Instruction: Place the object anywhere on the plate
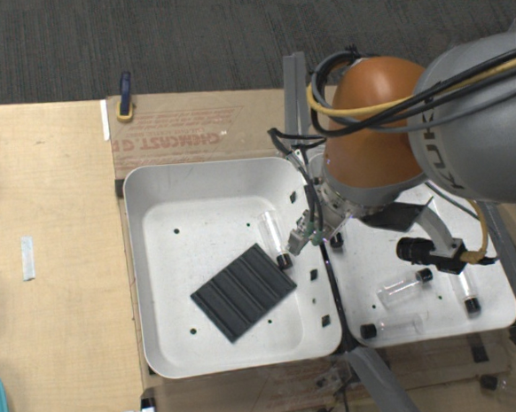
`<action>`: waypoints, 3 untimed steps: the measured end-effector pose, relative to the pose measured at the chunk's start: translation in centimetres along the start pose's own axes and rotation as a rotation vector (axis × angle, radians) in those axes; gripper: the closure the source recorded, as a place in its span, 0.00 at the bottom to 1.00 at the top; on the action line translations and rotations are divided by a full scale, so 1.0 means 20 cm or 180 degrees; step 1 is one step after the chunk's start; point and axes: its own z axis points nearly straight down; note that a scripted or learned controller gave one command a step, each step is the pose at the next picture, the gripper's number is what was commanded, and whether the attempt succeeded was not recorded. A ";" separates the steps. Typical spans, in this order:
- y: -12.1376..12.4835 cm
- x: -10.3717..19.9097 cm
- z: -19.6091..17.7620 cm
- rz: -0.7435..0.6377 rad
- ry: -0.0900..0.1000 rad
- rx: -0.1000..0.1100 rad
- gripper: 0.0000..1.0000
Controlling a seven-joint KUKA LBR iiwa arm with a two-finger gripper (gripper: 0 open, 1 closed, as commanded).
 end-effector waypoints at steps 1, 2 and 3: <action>0.04 -0.14 0.10 -0.0589 -0.0003 -0.0006 1.00; 0.06 -0.21 0.07 -0.0650 -0.0006 -0.0011 1.00; 0.07 0.03 -0.39 -0.0761 -0.0008 -0.0010 1.00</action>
